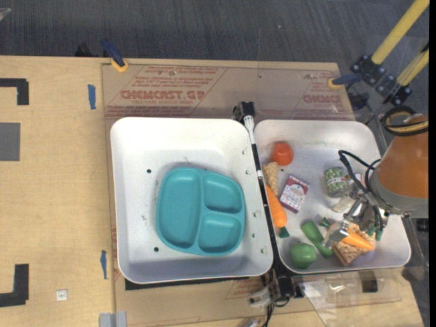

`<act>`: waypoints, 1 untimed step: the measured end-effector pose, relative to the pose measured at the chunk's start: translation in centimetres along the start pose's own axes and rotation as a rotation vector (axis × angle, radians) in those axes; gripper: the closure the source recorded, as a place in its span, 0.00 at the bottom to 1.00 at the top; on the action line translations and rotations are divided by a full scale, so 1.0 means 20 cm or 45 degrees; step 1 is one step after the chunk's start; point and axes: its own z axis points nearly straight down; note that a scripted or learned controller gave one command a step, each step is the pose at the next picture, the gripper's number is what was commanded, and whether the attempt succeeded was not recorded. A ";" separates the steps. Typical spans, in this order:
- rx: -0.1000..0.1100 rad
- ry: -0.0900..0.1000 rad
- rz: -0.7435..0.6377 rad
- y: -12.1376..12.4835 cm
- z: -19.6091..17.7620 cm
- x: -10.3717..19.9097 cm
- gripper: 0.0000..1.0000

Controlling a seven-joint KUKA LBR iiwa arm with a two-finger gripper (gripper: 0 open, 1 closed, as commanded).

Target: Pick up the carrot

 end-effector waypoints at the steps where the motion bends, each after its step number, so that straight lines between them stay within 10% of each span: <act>1: 0.000 0.009 -0.268 -0.15 0.07 -0.07 0.00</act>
